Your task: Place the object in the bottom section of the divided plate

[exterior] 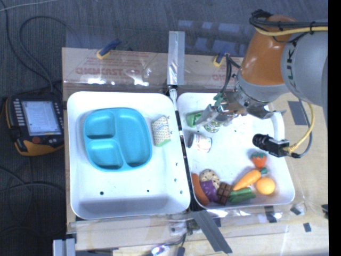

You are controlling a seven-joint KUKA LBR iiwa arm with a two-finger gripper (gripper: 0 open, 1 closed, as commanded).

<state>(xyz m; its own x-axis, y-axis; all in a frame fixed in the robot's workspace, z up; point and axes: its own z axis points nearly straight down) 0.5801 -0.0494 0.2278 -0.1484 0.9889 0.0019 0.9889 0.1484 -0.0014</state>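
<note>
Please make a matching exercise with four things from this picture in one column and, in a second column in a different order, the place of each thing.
Things:
1. blue divided plate
2. toy carrot
3. hand
4. handheld control pad

Places:
A. on the floor, left of both bins
B. over the upper part of the right bin
C. inside the left bin
D. in the lower right part of the right bin, among the toy food

Right pairs: 1-C, 2-D, 3-B, 4-A
</note>
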